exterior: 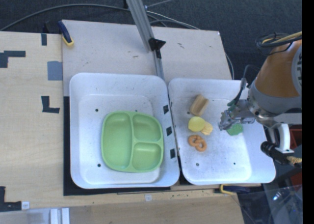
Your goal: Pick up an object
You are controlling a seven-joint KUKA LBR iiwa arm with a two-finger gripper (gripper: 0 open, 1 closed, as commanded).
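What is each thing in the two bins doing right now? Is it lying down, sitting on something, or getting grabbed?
Green plate: flat in the left bin, nothing in its compartments.
Tan block: lying in the right bin, untouched.
Yellow piece: resting in the right bin, a smaller yellow bit against it.
Orange pretzel: flat in the right bin.
Green thing: lying under the gripper.
Gripper: low over the green thing; a hold can't be confirmed.
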